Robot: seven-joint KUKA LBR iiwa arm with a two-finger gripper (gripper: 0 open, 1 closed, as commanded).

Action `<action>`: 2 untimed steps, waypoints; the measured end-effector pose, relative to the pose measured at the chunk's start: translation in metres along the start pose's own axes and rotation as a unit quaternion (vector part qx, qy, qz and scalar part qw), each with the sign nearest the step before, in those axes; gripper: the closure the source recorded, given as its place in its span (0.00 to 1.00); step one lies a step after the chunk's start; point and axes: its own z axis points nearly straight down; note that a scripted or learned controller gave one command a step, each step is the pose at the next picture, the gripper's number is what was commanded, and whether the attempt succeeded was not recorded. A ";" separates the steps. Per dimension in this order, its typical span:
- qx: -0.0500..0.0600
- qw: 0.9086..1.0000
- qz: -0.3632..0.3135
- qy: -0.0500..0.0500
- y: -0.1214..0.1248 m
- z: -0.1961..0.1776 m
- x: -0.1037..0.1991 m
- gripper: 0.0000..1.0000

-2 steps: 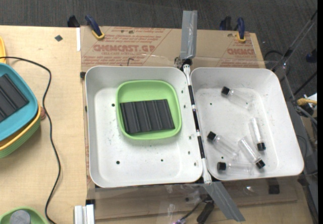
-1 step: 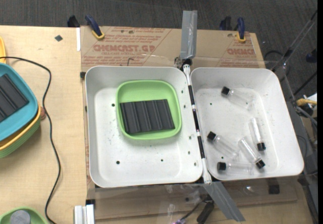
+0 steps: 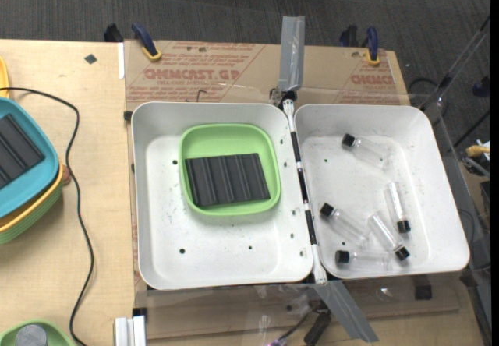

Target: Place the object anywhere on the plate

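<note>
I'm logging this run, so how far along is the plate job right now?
Nothing looks done yet. The green plate in the left bin carries just its dark ribbed mat. Nothing is in hand. The clear vials all lie in the right bin, so picking one and placing it remains.

The clear vials (image 3: 387,221) in the right bin (image 3: 437,142) are so transparent that their bodies blur into the white floor and overlap, leaving their count uncertain, while the stacked teal and green dishes (image 3: 23,173) are cut off by the left edge.
</note>
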 end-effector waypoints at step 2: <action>0.000 1.000 0.003 0.000 0.001 0.023 -0.001 0.00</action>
